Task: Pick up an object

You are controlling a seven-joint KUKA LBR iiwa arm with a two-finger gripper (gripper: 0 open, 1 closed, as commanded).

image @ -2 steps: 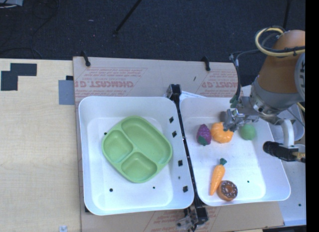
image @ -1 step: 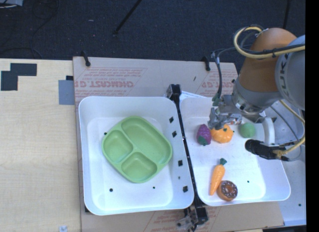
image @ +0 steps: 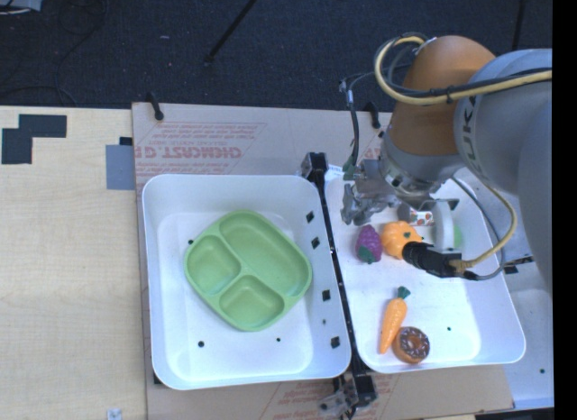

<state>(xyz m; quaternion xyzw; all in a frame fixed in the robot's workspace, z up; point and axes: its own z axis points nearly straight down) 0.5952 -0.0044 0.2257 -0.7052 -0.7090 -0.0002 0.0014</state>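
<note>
Camera view: arm [image: 469, 112] comes in from the right, wrist low over the upper left part of the right bin [image: 491, 337]. Gripper [image: 359, 211] sits at the bin's upper left, near the divider between the two bins; can't tell its opening from this angle, the finger area is a dark metallic clutter, and nothing is visibly clamped in it. Nearest candidate is the purple grape toy [image: 368, 243], just below the gripper and a touch to its right, close enough that I can't say whether they touch. It's small, knobbly, roughly oval, long axis near vertical in frame, tilted slightly. Just beside it on the right is an orange round toy [image: 397, 240], partly covered by a black cable fitting. Judgement: the grape is the likely target, and the move turns on a short drop toward frame bottom; a grasp closing across its short axis looks the better bet, though the orange toy sits tight on one side and could get nudged. Further down the same bin: a carrot [image: 392, 319], long axis near vertical, green top up, and a donut [image: 413, 344] touching its lower right; both well apart from the gripper. Left bin [image: 171, 337] holds a green divided tray [image: 248, 269], lying flat and rotated.
</note>
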